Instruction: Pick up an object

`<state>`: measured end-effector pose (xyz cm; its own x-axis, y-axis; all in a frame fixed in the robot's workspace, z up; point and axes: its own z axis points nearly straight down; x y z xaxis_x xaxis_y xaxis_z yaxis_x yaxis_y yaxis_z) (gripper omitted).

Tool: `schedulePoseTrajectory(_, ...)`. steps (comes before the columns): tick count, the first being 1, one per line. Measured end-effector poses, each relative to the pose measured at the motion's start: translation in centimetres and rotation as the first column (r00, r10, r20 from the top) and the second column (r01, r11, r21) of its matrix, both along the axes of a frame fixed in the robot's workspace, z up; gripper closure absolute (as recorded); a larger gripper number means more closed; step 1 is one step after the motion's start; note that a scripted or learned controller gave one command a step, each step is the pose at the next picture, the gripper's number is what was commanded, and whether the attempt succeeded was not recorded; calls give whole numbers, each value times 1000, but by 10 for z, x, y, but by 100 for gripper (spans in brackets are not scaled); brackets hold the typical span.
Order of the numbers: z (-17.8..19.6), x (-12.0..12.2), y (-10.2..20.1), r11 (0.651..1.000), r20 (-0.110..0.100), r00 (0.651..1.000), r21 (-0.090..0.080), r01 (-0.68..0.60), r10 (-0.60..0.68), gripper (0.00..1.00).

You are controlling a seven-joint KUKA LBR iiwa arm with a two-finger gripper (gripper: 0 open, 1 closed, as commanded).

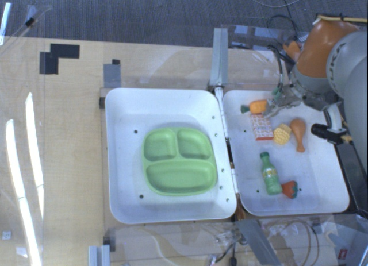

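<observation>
The two-finger gripper point(280, 99) hangs at the right white bin's point(322, 201) far edge – just beside the orange toy carrot point(257, 107); its grip cannot be told.

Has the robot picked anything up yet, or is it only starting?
Nothing looks picked up yet. The gripper is low at the far side of the right bin, beside the toy carrot. The corn, drumstick, green bottle, strawberry and red card lie on the bin floor. Gripping and lifting remain.

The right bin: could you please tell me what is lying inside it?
Inside the right bin: carrot, red card, corn, drumstick, green bottle, strawberry. The arm covers its far right corner.
</observation>
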<state>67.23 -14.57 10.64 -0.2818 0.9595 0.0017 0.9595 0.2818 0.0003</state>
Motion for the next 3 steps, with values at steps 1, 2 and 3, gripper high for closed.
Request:
schedulePoseTrajectory(1, 1, 2, 1, 1000, 7, 1000, 0, -1, 1, 0)
schedulePoseTrajectory(2, -18, -16, 37, 997, 6, 997, -8, 75, -75, 0)
schedulePoseTrajectory(3, -6, -13, 42, 998, 12, 998, -4, 68, -68, 100)
